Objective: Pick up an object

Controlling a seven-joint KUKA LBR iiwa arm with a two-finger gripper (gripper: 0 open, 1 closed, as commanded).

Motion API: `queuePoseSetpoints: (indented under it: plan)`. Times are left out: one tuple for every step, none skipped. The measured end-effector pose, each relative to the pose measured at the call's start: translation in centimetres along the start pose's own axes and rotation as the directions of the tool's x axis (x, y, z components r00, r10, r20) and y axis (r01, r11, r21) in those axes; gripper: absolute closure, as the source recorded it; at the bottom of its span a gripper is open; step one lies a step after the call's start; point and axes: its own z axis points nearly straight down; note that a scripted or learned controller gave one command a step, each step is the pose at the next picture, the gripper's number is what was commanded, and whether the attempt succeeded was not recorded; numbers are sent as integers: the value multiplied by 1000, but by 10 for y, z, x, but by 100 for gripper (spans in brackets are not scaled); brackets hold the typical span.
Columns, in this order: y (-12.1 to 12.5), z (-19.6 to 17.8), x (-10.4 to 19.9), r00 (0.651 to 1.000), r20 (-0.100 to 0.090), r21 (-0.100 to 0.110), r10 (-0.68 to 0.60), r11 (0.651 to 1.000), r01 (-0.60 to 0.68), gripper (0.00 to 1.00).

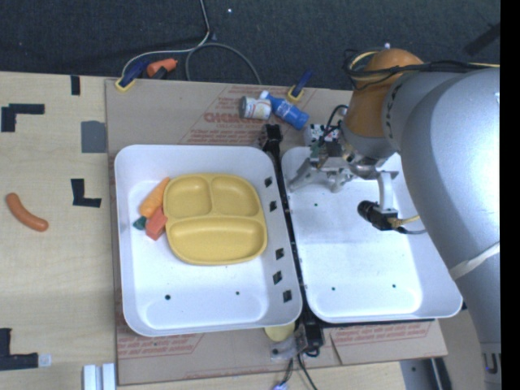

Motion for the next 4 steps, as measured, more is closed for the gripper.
queuePoseSetpoints:
  plan:
    - [-28,-1,-1,1000,-1,1,0,1000,0,0]
    - [9,0,-14,1000,-2,-1,-1,1000,1,0]
    - [9,-10,-14,1000,1,-2,-2,1000,2,100]
    - [-72,-104,48,1000,-6,3,-3,1000,3,100]
